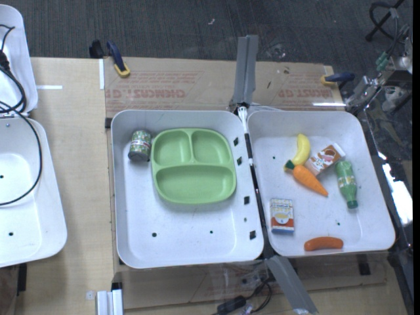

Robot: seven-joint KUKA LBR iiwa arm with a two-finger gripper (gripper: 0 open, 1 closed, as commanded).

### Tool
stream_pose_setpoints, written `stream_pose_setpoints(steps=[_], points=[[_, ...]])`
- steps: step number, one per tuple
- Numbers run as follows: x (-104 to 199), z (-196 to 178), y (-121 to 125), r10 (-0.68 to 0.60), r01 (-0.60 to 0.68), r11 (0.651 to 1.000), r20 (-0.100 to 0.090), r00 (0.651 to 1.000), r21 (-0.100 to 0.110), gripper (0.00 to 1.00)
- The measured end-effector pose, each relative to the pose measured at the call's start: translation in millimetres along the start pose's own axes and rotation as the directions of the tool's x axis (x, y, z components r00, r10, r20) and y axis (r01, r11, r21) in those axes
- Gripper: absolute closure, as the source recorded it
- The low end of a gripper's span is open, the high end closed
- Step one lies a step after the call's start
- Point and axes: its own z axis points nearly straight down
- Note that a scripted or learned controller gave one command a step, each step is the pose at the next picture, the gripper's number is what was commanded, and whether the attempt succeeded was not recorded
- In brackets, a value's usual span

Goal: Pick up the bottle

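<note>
At the right edge the arm (391, 87) shows as a dark, cluttered mass with pale silvery metal parts, small teal-green pieces near its top and thin black cables (384, 13) looping above, too blurred for markings.

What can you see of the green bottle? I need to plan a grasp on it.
The green bottle lies on its side in the right bin, near that bin's right wall. It looks like translucent green plastic with a paler label round its middle and a dark cap pointing toward the camera. Its upper end sits close beside the small carton; whether they touch is unclear.
</note>
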Motion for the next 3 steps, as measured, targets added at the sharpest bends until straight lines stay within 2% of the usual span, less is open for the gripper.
stream_pose_setpoints(steps=[1, 2, 3], points=[[-11, 104, -28, -0.046, 0.046, 0.999, 0.0, 0.999, 0.0, 0.0], [-10, 147, -51, -0.035, 0.035, 0.999, 0.006, 0.999, -0.023, 0.0], [-10, 149, -54, -0.026, 0.026, 0.999, 0.01, 1.0, -0.039, 0.0]])
